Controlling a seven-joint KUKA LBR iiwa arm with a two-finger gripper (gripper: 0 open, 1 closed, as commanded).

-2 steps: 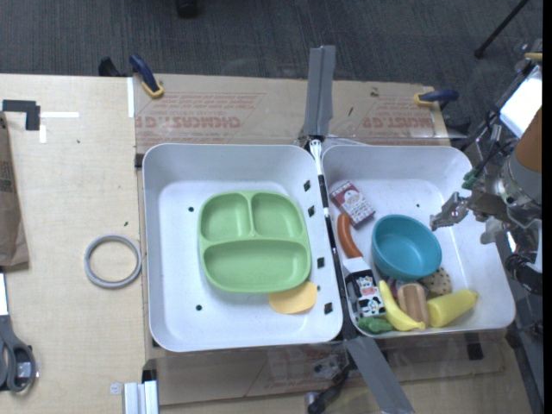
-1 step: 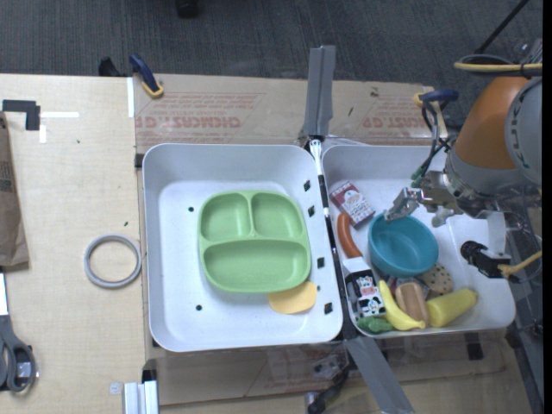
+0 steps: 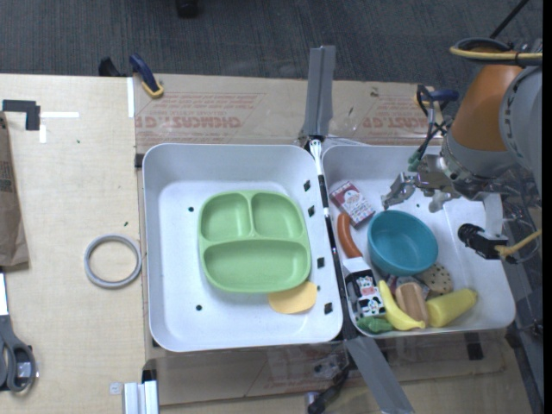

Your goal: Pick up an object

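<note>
We locate the pincer [image 3: 417, 190] above the far part of the right bin [image 3: 492, 313], fingers spread and nothing between them. Just near of it sits the blue bowl [image 3: 402, 241]. A red carton [image 3: 352, 202] lies to its left. The left bin [image 3: 164, 257] holds a green divided plate [image 3: 254, 241] on the desk [image 3: 69, 197].

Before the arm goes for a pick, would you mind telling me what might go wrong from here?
1. The right bin is crowded: banana, hot dog and yellow block touch, so a grasp may slip or catch two.
2. The gripper hovers beside the blue bowl, whose rim it may bump on descending.
</note>
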